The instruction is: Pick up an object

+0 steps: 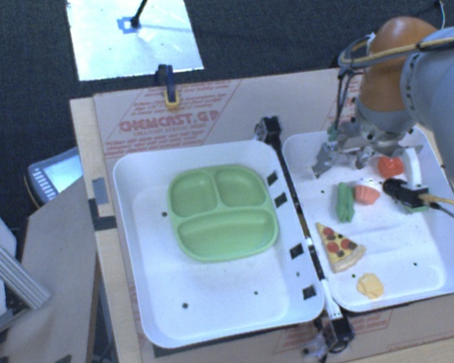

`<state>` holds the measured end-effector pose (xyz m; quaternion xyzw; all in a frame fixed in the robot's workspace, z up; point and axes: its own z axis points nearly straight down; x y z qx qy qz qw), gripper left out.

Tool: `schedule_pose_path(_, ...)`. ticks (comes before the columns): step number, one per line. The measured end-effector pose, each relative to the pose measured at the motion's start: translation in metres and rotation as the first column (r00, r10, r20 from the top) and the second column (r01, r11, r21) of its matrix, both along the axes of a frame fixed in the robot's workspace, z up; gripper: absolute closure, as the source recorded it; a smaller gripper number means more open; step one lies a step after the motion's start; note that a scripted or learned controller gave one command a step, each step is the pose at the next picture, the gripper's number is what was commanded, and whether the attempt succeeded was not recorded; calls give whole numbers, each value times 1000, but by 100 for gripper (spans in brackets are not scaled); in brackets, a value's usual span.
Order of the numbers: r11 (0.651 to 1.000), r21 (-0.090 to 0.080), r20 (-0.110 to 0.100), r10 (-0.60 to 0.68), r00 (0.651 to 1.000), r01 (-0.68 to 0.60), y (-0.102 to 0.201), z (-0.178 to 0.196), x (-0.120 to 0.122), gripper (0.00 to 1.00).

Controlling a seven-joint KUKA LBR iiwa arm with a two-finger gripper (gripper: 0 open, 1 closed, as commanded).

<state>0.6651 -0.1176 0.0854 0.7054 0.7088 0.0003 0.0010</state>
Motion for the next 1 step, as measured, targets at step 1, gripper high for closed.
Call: schedule_pose_path(1, 1000, -1, 4, 2, 1000, -2, 0, 12, 1, 100)
